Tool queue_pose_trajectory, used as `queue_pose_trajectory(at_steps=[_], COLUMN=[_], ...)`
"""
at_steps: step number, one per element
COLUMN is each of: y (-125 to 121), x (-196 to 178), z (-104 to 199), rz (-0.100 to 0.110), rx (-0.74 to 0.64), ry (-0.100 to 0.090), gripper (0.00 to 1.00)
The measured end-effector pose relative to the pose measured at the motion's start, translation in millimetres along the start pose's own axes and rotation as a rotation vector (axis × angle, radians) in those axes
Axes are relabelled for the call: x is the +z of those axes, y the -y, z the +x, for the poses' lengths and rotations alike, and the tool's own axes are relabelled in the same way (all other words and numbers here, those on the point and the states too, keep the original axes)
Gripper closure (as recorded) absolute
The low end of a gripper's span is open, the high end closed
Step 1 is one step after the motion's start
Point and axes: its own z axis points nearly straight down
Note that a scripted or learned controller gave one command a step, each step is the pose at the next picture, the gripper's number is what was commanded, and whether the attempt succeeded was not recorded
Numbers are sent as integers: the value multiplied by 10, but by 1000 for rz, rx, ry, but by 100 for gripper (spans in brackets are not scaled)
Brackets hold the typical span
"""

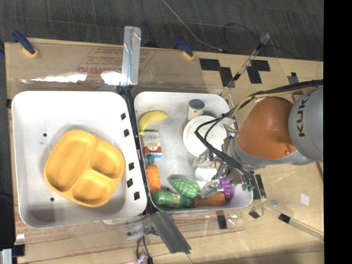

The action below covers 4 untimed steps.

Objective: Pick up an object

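Down in the right bin (175, 100), the gripper (215, 185) sits low near the front wall, among a purple toy (226, 188), a knobbly green toy (186, 187) and an orange piece (210, 201). Cables hide its tips, so its state cannot be told; it may touch the purple toy. A banana (150, 117) lies well behind. The left bin (27, 111) holds a yellow tray (83, 166)
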Motion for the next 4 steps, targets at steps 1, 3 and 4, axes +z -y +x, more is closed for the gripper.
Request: queue_pose_trajectory(at_steps=[1, 3, 4], y=[-57, -240, 22], x=[-4, -494, 5], z=[13, -1134, -834], rz=[1, -3, -3], rx=[-28, -138, -85], ry=[-2, -9, -8], gripper=[0, 0, 0])
